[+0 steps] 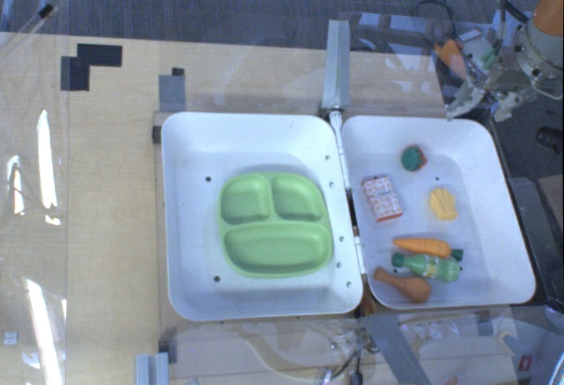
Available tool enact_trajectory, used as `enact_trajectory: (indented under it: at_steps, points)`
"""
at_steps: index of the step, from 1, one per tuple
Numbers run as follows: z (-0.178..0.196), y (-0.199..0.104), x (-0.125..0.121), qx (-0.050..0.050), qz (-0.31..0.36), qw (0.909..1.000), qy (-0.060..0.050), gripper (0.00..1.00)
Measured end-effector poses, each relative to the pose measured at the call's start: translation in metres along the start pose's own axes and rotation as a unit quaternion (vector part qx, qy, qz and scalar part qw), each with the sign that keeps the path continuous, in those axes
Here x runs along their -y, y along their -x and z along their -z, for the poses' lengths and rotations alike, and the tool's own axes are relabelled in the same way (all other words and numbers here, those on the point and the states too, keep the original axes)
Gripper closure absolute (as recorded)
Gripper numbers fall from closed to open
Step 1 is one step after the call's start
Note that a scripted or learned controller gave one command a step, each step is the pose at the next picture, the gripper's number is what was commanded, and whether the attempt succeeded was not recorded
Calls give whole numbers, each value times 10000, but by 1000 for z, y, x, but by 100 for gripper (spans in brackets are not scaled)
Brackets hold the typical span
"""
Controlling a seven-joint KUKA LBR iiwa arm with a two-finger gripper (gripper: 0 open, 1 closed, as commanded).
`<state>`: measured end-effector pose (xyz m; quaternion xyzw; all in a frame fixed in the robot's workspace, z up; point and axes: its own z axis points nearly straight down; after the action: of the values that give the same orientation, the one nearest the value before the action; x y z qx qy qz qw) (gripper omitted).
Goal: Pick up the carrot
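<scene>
The carrot [423,246], orange with a green tip, lies flat in the right bin [502,198], toward its near side. A green bottle [429,266] lies right beside it on the near side, touching or almost touching. My gripper [481,104] hangs over the far edge of the right bin, well away from the carrot. Its two fingers are spread, with nothing between them.
The right bin also holds a brown drumstick [404,284], a yellow piece [442,203], a red-and-white packet [382,197] and a small green-and-red item [413,159]. A green divided plate [275,225] sits in the left bin [185,198]. Cables and clutter lie behind the bins.
</scene>
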<state>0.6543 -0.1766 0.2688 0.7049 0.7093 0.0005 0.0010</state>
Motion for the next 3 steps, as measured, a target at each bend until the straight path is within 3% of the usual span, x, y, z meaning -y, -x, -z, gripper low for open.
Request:
enact_trajectory:
  at_steps: [1,2,3]
  points:
    - [-145,-57,52,-6,1249,9922,0,0]
    - [-169,-41,125,-4,1249,9922,2,0]
    - [-179,-25,161,30,2764,9610,74,0]
